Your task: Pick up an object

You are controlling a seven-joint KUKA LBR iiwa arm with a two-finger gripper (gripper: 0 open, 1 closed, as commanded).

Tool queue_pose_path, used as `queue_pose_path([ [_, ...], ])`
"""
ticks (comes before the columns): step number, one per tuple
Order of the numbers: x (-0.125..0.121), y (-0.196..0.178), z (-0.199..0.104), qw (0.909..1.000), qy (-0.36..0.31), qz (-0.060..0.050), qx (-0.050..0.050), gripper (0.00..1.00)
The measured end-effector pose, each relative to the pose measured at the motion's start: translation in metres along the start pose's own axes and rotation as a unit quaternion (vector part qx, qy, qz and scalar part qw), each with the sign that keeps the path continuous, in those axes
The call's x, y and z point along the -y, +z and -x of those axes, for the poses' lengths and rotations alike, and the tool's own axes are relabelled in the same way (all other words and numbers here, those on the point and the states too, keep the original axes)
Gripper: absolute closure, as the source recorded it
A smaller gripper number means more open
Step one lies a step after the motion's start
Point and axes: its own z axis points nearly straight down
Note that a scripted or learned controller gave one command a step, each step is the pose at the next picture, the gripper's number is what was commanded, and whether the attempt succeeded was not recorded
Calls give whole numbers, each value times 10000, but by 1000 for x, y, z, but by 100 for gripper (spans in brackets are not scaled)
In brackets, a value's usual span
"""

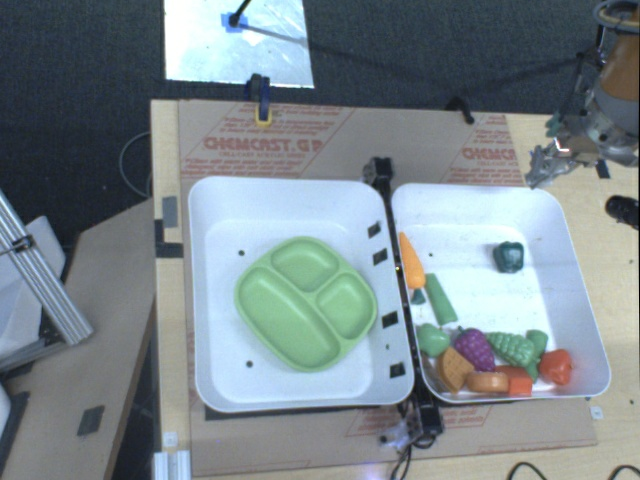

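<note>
The pick had not yet begun in earnest; this looked like the approach step, with nothing lifted.

Nearest the camera, along the lower edge of the right bin [578,268], lay a crowded heap of toy food: a purple grape bunch [474,347], a green piece [433,340] to its left, a knobbly green piece [514,347] to its right, an orange slab [456,368] and a red-orange piece [555,366] at the lower right corner. They touched one another, so any grasp there risked catching a neighbour.

Further up, a carrot [410,259] lay against the divider wall, with a green stick [441,298] just below it. A dark green pepper [509,257] sat alone on bare floor, well apart from the rest; it seemed the easiest target.

In the left bin [215,268] rested a green divided plate [306,303].

Farthest, at the upper right of the frame, the gripper [548,160] hung just beyond the right bin's far rim, holding nothing; whether its fingers were open could not be told. The next move would call for travelling down-frame and descending over one piece.
</note>
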Motion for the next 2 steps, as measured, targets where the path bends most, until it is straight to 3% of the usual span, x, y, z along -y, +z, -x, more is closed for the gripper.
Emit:
queue_pose_path([
  [2, 59, -18, -88, 10000, 4, -22, -5, 100],
])
